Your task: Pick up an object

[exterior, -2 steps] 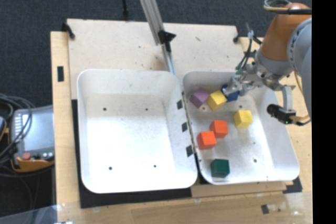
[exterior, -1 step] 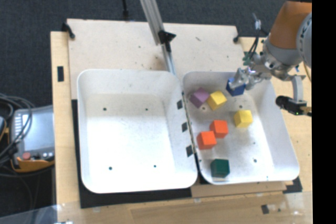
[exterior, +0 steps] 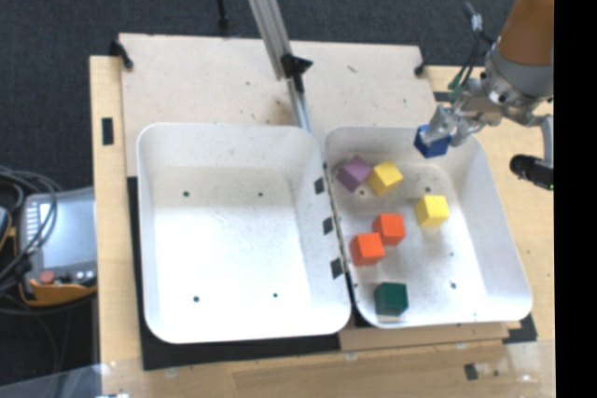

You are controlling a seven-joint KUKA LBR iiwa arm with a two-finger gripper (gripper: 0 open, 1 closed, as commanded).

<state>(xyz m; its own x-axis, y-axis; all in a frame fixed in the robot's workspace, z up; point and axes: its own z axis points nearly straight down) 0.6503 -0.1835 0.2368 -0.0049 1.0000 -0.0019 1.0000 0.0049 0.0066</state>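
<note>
My gripper point(exterior: 438, 133) hangs over the far right corner of the right bin point(exterior: 499, 228), shut on a blue cube point(exterior: 432, 142) that sits between its fingers above the bin rim. Lower in that bin lie a purple cube point(exterior: 354, 172), a yellow cube point(exterior: 386, 177), a second yellow cube point(exterior: 432, 210), two orange cubes point(exterior: 390, 227) point(exterior: 367, 247) and a dark green cube point(exterior: 392, 298). The arm's orange band point(exterior: 527, 23) rises at the right edge.
The left bin point(exterior: 159, 200) stands beside the right one, their walls meeting in the middle. A slanted metal rail point(exterior: 266, 9) runs from the top down to the bins' shared far corner. A grey box with cables point(exterior: 51, 242) sits at the left.
</note>
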